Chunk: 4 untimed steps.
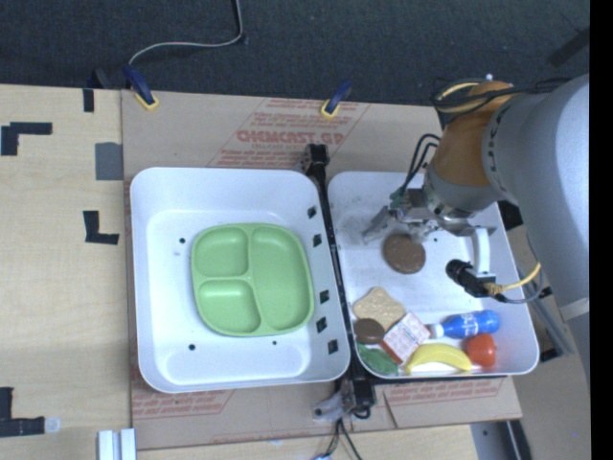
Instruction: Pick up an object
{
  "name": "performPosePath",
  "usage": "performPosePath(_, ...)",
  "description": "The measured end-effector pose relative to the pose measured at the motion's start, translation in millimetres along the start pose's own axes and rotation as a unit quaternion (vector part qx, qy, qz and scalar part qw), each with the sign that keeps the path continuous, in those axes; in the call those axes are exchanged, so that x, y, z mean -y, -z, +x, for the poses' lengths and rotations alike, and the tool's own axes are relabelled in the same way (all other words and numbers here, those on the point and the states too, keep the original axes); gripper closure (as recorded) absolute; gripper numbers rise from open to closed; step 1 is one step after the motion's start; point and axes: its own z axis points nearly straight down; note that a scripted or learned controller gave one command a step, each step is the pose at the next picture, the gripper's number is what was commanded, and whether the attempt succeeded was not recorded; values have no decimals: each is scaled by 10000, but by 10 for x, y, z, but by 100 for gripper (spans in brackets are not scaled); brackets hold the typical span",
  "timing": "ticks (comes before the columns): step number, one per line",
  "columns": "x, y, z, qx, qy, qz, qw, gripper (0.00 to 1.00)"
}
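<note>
We've got the gripper [406,226] in the right bin [350,195] just above a brown cookie [404,255], can't tell its grip, toys piled below the cookie.

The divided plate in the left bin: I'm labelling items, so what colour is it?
Light green; the divided plate shows plainly in the camera view, lying in the left bin.

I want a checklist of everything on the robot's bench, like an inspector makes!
Surface: two white bins, left bin and right bin, on cardboard.
Job's things: brown round disc, bread slice, banana, blue bottle, red ball, all in the right bin.
Clutter: green divided plate in the left bin.
Grippers: gripper just above the disc.
Cables: white cable on the dark floor.
Surroundings: yellow-blue clamps holding the cardboard.
</note>
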Motion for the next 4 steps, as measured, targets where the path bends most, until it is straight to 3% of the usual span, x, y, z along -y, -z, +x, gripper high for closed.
performPosePath(2,435,-1,-325,-1,3,7,10000,0)
performPosePath(3,900,-3,-595,5,-6,19,10000,0)
performPosePath(4,1049,-5,-979,-38,11,31,10000,0)
